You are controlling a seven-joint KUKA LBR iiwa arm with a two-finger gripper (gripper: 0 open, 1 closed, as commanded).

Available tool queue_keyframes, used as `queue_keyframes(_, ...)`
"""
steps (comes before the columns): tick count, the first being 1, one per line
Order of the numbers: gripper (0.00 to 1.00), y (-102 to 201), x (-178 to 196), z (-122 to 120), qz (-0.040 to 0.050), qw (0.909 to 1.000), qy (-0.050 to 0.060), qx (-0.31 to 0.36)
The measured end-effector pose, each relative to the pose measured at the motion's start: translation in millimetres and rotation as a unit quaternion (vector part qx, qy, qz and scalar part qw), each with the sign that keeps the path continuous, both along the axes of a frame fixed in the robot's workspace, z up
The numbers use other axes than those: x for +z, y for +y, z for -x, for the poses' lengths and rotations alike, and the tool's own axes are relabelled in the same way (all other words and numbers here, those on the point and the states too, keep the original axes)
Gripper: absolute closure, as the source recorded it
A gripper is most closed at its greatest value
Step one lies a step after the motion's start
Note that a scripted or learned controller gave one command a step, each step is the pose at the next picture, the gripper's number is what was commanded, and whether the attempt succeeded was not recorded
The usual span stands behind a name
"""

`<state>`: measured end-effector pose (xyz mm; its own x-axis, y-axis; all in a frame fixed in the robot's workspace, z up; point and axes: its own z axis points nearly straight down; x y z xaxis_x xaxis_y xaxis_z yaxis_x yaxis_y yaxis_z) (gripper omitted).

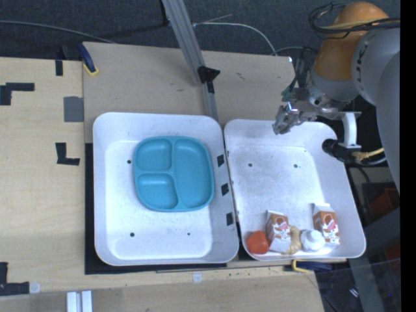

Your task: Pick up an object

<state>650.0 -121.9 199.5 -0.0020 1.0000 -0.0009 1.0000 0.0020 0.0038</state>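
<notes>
Grey gripper (284, 123) above right bin's (338, 174) far rim (holding nothing)

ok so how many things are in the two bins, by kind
blue divided plate: 1
small cartons: 2
orange-red ball: 1
white bottle: 1
tan piece: 1
total: 6

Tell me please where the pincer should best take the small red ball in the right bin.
Probably from above, closing across the middle of the red ball. It is round, so any width suits, but the carton touches its right side and the bin wall stands close on its left; fingers fit better front and back.
</notes>
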Motion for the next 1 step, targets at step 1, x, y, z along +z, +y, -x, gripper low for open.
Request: queue_keyframes(1, 1.00, 7.4, 45.5, -3.6, -0.0003, 1.0000, 0.000, 0.000)
